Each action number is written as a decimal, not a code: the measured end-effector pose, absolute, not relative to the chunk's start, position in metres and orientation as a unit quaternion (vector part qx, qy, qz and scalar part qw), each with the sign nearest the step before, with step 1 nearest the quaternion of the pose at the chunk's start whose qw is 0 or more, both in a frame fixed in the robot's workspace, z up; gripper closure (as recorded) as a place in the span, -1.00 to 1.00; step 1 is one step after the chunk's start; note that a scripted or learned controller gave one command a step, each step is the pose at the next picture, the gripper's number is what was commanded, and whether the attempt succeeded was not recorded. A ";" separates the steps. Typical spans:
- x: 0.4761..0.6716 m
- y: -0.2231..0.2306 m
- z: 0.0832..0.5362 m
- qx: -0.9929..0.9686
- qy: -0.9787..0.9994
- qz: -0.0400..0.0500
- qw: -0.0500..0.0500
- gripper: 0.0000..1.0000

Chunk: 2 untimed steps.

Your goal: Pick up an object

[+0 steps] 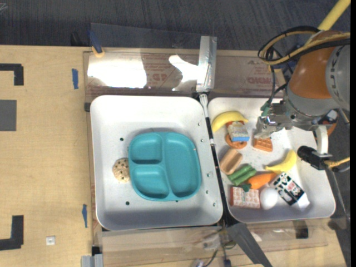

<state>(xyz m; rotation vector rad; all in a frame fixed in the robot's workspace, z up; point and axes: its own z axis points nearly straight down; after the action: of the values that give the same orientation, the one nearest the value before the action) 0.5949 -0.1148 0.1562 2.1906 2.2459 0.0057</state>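
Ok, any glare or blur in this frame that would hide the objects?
Camera view: strong glare on the clear plastic sheet behind the left white bin; the toys in the right white bin are evenly lit and readable; the tool looks soft and dark, its fingers unclear.

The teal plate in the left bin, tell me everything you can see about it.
The teal plate is a rounded-rectangle tray that looks like smooth plastic, split by raised ridges into three compartments: two at the back, one long one in front. It lies flat and right side up, turned slightly askew, near the middle of the left bin. Nothing sits in its compartments. A cookie lies against its left edge, apparently touching the rim.
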 end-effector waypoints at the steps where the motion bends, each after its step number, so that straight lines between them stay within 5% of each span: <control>1: 0.594 -0.116 0.155 0.699 0.715 0.000 0.001 -1.00; 2: 0.621 -0.133 0.139 0.751 0.660 0.000 0.001 -1.00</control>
<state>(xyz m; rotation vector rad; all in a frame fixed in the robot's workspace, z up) 0.6209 -0.1328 0.1389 2.3575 2.0739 0.0001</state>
